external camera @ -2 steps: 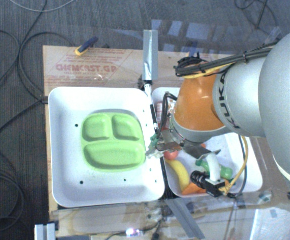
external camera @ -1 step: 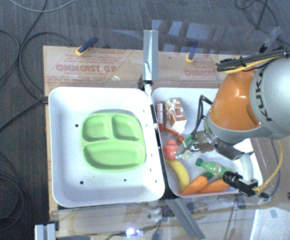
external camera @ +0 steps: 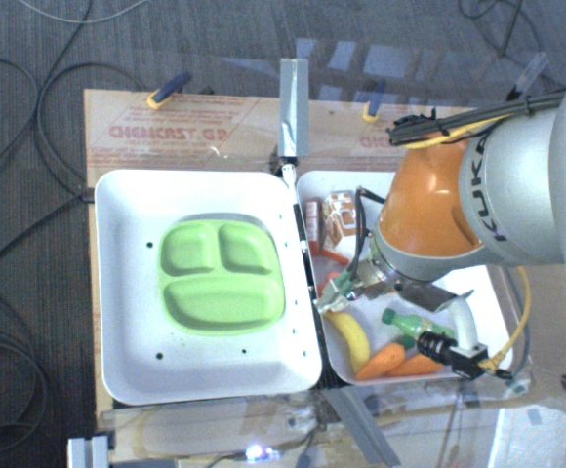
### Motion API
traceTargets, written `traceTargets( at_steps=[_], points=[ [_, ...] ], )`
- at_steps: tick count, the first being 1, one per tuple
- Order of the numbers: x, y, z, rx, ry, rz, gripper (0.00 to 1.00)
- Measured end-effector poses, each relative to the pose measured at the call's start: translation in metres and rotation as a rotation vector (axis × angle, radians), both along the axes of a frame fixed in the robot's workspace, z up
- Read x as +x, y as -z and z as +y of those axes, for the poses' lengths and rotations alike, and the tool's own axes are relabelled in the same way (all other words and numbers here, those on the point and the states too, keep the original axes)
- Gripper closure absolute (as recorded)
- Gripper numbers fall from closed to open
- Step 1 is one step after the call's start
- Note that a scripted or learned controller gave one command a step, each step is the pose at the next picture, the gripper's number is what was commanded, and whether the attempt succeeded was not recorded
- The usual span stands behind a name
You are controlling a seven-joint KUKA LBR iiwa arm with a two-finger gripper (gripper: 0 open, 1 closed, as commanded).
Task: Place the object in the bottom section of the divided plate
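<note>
The grey arm with its orange band [external camera: 429, 203] reaches in from the right over the right-hand shallow white bin [external camera: 493, 291], and its two-finger gripper [external camera: 346, 291] hangs low at that bin's left side, just above the curved yellow banana [external camera: 351, 337]; how far the jaws are apart, and whether anything sits between them, I cannot tell from this slanted view, since the wrist covers most of them. The banana lies near the bin's front left corner, with two orange carrots [external camera: 395, 362] just beside it to the right and a small green bottle with a dark cap [external camera: 410, 322] behind those. A brown-and-white printed packet [external camera: 340, 217] rests toward the back of the same bin. The light green divided plate [external camera: 222, 273] sits in the middle of the left-hand white bin [external camera: 127, 359], well apart from the gripper, its wide bottom section [external camera: 220, 302] nearest the front edge and two smaller sections behind it
</note>
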State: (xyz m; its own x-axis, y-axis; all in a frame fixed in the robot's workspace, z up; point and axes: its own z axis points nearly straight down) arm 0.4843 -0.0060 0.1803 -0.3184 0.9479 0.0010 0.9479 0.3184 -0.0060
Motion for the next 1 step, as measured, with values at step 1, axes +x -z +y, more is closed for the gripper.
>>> traceTargets(
  at_steps=[1],
  points=[
    [-0.0010,0.0003,0.0736,0.000,-0.071,0.001,1.00]
  ],
)
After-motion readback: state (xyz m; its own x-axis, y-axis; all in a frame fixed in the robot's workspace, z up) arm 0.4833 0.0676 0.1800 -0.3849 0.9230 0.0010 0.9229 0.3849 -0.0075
